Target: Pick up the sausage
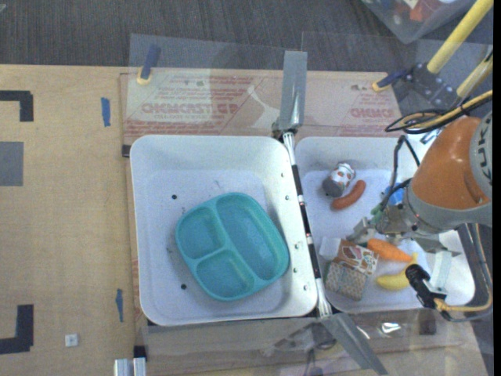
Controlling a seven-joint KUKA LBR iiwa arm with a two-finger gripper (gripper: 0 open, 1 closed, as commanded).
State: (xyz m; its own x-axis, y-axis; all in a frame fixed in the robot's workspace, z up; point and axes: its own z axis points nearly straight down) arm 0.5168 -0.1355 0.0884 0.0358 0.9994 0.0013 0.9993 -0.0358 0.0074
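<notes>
The gripper (374, 224) is hovering over the middle of the right bin (389, 152), jaws' state unclear, approaching the sausage (348, 195) lying toward the bin's far left corner; next it needs shifting there and descending.

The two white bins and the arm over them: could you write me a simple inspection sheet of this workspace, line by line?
Surface: left bin and right bin side by side on a wooden bench.
Job's things: sausage lying in the right bin, apart from the gripper.
Clutter: teal divided tray in the left bin; grey toy, carrot, patterned box and yellow piece in the right bin.
Grippers: gripper low over the right bin, beside the carrot.
Cables: black cable along the arm; yellow cable at the bin's near corner.
Surroundings: cardboard behind the bins, dark floor.
</notes>
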